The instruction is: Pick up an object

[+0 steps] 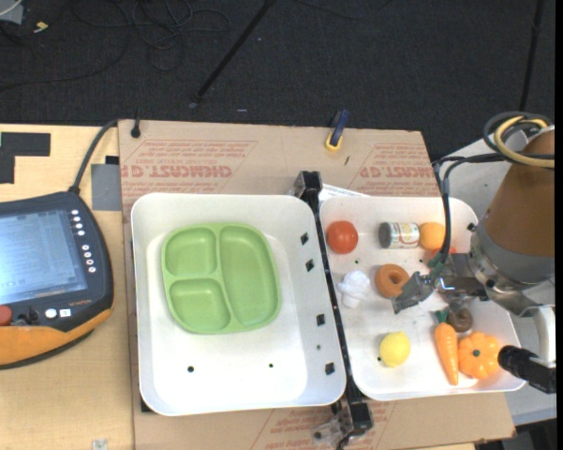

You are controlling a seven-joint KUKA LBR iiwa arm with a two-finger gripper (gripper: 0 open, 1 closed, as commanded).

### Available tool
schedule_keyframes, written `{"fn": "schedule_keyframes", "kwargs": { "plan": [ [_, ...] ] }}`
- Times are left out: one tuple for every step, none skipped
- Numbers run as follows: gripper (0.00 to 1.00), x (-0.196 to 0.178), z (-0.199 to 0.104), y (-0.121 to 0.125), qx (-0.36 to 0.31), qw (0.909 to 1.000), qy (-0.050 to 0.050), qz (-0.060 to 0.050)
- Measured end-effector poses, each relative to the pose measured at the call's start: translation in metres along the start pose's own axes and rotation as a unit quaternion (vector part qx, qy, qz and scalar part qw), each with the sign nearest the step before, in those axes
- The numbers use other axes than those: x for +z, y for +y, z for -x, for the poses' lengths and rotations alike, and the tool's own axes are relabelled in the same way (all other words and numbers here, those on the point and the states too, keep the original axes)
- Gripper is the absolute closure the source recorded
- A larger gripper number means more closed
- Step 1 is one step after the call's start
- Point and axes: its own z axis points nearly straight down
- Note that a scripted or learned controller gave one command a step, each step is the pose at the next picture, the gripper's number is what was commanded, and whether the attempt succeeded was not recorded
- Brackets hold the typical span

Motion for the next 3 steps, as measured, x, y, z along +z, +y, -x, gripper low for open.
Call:
{"fn": "schedule_keyframes", "kwargs": {
  "plan": [
    [1.0, -0.01, 0.001, 0.0, 0.001, 1.0, 0.0, -0.001],
    [1.0, -0.086, -0.078, 0.04, -0.005, 1.0, 0.0, 0.006],
    [1.0, -0.158, -0.144, 0.006, -0.004, 1.0, 0.001, 0.005]
  ]
}}
